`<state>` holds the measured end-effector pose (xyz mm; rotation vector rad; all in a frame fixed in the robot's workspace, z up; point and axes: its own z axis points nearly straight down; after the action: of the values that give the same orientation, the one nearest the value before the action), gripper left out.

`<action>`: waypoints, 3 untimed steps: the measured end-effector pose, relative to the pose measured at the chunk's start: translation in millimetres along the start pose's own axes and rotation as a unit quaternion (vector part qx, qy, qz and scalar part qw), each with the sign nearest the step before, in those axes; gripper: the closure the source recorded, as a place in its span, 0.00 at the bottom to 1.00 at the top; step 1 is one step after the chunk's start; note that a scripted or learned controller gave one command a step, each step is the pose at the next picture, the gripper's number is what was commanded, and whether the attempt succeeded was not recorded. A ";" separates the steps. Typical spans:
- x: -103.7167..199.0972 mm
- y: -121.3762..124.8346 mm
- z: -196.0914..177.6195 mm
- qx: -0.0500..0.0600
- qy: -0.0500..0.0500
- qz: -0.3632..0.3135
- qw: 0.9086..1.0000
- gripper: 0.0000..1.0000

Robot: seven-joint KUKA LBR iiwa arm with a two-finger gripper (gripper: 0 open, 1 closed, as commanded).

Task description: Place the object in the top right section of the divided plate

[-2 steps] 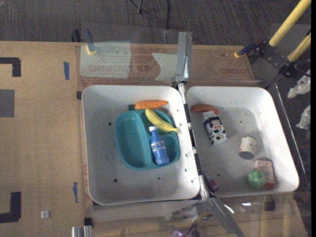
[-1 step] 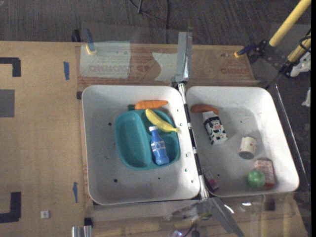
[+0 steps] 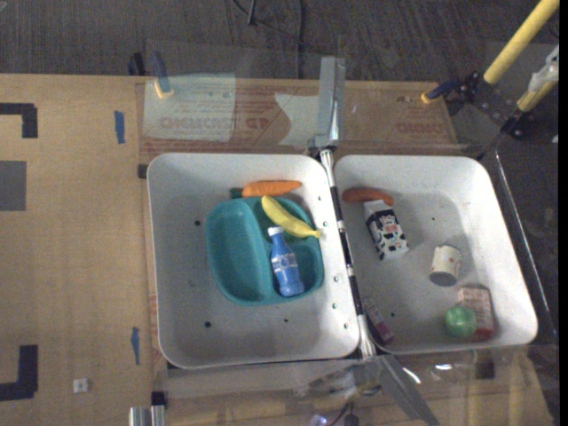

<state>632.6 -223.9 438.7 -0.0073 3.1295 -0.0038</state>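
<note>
Lying across the top right section of the teal divided plate (image 3: pixel 232 260): 1 yellow banana (image 3: pixel 291 218), long axis slanting from upper left to lower right, lower tip pointing at the plate's right rim. Unable to tell whether the tool is spread or pressed together. Just below the banana, in the plate's lower right section, 1 blue bottle (image 3: pixel 286 263), long axis nearly up-and-down in the view, cap end pointing toward the banana. Just beyond the plate's far rim, 1 orange carrot (image 3: pixel 272 187), lying level, apart from the banana. Holding all 3 and the plate: the left white bin (image 3: pixel 177 327).

Moving outward into the right white bin (image 3: pixel 506 229): 1 reddish sausage (image 3: pixel 366 195) near the far left corner; just beside it, 1 small carton (image 3: pixel 385 230) with black-and-white cow patches, no legible lettering; 1 white cup (image 3: pixel 445 263) tipped on its side; 1 green ball (image 3: pixel 460 320) touching a pinkish box (image 3: pixel 480 305), print too small to read; 1 dark red item (image 3: pixel 377 319) along the left wall.

Behind both bins, a cardboard sheet (image 3: pixel 390 118) on the surface, red lettering reversed and not readable.
</note>
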 end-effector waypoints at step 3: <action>11.0 2.5 30.7 -0.001 0.001 -0.216 0.976 0.00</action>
<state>621.9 -221.5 407.9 -0.6830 3.0580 -0.0032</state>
